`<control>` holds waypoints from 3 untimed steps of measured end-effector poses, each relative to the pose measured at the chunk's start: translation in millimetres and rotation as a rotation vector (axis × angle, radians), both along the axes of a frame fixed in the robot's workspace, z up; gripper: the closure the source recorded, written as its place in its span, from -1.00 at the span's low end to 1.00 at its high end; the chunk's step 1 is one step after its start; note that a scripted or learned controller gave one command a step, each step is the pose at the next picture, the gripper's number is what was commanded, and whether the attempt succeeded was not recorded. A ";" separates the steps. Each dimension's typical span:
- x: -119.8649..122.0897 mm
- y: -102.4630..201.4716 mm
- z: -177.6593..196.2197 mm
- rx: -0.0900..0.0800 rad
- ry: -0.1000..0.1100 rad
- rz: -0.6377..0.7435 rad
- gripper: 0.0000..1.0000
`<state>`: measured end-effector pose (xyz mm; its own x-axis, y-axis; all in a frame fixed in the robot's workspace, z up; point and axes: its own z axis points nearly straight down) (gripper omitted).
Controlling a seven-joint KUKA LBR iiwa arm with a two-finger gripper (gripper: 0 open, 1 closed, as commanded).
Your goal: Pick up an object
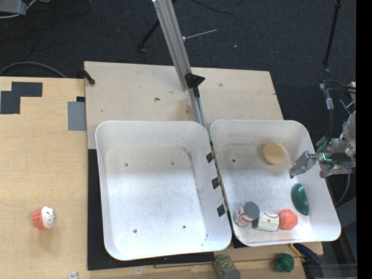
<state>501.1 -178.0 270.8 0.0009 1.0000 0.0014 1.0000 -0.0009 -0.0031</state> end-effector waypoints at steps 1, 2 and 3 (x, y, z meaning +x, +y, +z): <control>1.6 -6.0 -46.2 0.001 0.004 0.001 -1.00; 6.9 -13.1 -97.9 0.001 0.004 0.000 -1.00; 5.1 -10.1 -162.4 0.003 0.006 0.001 -1.00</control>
<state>506.2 -188.1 108.4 0.0000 1.0000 0.0039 1.0000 0.0000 -0.0095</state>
